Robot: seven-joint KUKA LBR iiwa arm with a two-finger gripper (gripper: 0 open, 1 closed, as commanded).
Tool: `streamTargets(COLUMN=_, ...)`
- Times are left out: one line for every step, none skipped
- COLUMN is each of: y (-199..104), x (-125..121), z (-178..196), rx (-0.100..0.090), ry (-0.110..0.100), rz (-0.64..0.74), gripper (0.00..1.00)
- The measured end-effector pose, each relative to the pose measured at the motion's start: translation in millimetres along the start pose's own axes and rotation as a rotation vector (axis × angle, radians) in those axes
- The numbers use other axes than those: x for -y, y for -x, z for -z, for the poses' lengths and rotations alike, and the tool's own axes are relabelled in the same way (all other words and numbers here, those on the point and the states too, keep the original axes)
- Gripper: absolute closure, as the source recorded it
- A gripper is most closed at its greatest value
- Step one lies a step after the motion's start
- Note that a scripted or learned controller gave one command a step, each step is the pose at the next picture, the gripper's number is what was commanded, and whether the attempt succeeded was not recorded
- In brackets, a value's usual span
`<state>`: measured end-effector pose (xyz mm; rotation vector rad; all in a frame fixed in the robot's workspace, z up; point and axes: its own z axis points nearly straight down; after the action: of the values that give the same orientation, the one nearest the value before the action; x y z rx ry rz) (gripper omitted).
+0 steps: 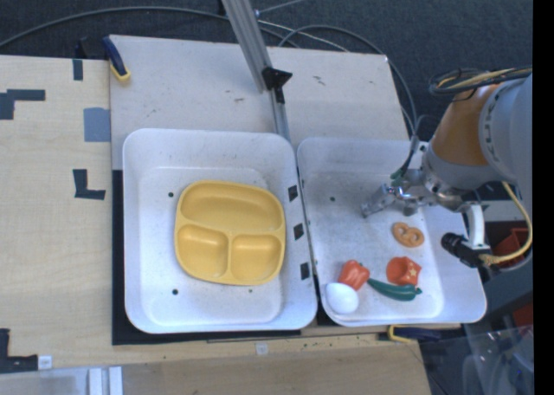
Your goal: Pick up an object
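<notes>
The arm point(485, 138) enters from three o'clock, grey with its orange band above the wrist, and its gripper point(387, 201) hangs low over the right bin point(346, 159) — near the bin's middle, toward its upper half. Whether the jaws are apart or together I cannot tell; nothing shows between them.

The pickable things lie toward five and six o'clock of the gripper. A small tan pretzel-shaped piece point(407, 234) sits just beside the gripper, at its five o'clock, apart from it. Lower in the bin, a red pepper-like piece point(352, 274) touches a white egg point(341, 298) at the bin's six o'clock edge. To their three o'clock a red chunk point(403, 269) rests against a dark green pod point(394, 291) lying nearly flat.

The left bin point(147, 211) holds a yellow divided plate point(230, 232) with three compartments, set near its middle. Both bins sit side by side on the pale surface point(52, 211) — a grey pole point(242, 16) slants in from twelve o'clock.
</notes>
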<state>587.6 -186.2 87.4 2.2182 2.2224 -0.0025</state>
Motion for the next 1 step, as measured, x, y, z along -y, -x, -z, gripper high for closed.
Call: streamTargets(y=-0.8, x=0.0, z=11.2, rx=-0.002, ry=-0.001, rz=0.002, gripper=1.00)
